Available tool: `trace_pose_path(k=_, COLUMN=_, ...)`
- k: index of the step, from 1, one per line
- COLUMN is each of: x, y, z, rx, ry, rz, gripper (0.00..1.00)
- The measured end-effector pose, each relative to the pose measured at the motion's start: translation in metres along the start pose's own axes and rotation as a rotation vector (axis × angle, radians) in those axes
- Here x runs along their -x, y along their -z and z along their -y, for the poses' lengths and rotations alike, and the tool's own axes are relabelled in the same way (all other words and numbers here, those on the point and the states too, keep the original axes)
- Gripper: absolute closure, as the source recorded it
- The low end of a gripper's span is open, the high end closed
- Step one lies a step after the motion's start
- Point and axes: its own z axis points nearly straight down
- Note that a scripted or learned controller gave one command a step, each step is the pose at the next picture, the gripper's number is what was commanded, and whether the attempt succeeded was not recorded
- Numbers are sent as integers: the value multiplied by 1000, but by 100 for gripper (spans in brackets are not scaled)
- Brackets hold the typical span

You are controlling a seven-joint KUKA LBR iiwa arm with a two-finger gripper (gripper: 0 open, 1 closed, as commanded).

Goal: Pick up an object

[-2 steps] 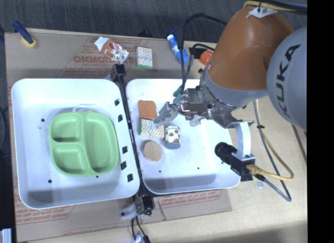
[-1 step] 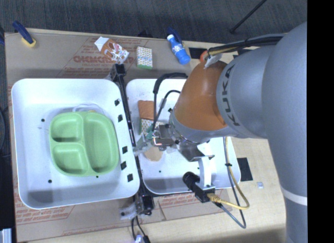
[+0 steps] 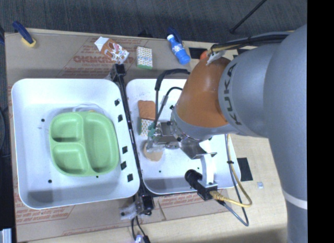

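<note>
Item 1: small tan object [image 3: 153,154], roundish, matte, poss. soft or bready; type can't be told. Loc: right bin [image 3: 172,184], near its left wall, mid-depth. Lies directly under/at the gripper [image 3: 155,141], a touch toward 6 o'clock of the tips. Long axis not readable; looks near-round, so approach angle prob. matters little.

Item 2: orange-brown flat slab [image 3: 146,110], rectangular, dull surface, at 12 o'clock of the gripper, just beside it. Pale-green bit [image 3: 145,127] between slab and gripper, partly hidden.

Gripper: metal, cabled; opening and any hold can't be told, wrist blocks the tips. Judgement: descent onto item 1 in hand, grasp unconfirmed.

Arm [image 3: 250,95]: grey shell, glossy orange band, reaching from 3 o'clock.

Left bin [image 3: 26,148]: white, shallow; holds green divided tray [image 3: 83,142], smooth plastic, three compartments.

Bench, 12 o'clock edge: snack packet [image 3: 111,50], small green-white box [image 3: 144,57], blue bottle [image 3: 178,50]; blue-yellow clip [image 3: 24,34] at 10 o'clock.
</note>
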Motion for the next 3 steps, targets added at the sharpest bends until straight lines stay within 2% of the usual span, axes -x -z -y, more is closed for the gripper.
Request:
trace_pose_path(k=2, x=-1, y=20, z=-2, rx=1, ry=10, rz=1, gripper=100)
trace_pose_path(k=3, x=49, y=-10, z=2, rx=0, ry=-5, rz=0, gripper=100)
